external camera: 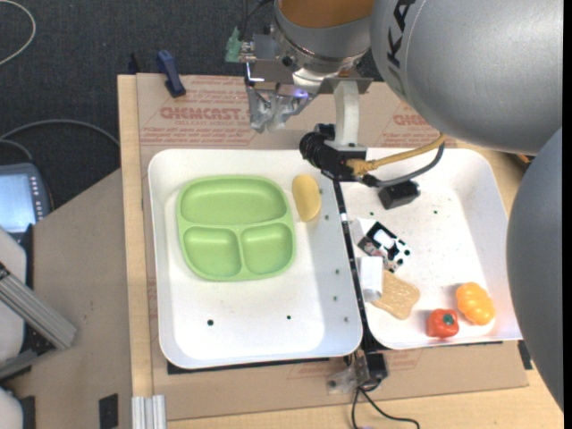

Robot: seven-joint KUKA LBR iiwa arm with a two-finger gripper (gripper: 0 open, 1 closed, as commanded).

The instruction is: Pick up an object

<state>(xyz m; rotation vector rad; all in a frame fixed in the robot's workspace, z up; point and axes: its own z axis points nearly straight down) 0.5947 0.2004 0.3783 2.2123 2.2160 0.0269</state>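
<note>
You see the green tray (236,227) and yellow piece (307,197) in the left bin (170,266). The gripper (273,107) hangs above, carrying nothing; its spread you cannot tell. Toast (397,297), tomato (441,323) and pepper (475,303) lie unpicked at right.

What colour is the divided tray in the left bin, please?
Light green, seen in the camera view: divided tray.

Two white bins (179,329) here. One green tray (236,226) (three compartments), one yellow potato (307,197) just right of the tray, then further right one toast slice (396,297), one tomato (441,323), one orange pepper (475,303).
</note>
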